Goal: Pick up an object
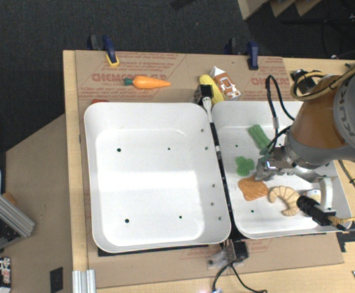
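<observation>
Nothing is lifted yet: every object lies on a bin floor or the counter (74,163). At the fingers (265,169), low in the right bin (251,224), I cannot tell how far they are parted or whether they grip anything. Just below them lies the tan piece (252,189), its long axis roughly left-right. Just left sits a green lump (244,165); above, a green strip (260,137) runs diagonally. The curved croissant (286,198) lies lower right. Far off, the carrot (148,83) points right.

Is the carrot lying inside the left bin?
No, the carrot lies on the brown board behind the left bin, outside its rim.
</observation>
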Action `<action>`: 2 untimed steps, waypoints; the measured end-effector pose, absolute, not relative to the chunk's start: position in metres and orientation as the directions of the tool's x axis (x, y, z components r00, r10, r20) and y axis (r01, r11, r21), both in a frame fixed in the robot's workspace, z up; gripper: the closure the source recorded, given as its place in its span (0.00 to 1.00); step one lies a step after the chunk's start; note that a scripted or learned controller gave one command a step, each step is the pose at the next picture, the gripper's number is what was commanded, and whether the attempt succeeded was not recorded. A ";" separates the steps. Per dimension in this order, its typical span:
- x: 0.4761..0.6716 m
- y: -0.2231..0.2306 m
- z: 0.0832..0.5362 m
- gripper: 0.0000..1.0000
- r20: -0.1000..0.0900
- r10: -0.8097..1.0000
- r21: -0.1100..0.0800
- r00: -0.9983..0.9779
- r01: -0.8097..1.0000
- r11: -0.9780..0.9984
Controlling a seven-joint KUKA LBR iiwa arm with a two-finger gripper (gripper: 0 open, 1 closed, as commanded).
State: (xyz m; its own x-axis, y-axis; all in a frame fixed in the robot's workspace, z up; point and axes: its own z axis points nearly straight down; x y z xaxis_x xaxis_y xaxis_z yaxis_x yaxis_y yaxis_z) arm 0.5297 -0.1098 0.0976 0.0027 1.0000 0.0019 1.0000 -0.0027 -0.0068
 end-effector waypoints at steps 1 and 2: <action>0.519 -0.108 0.088 1.00 0.000 1.000 0.009 0.000 1.000 0.000; 0.516 -0.122 0.088 1.00 0.001 1.000 0.009 -0.001 1.000 0.001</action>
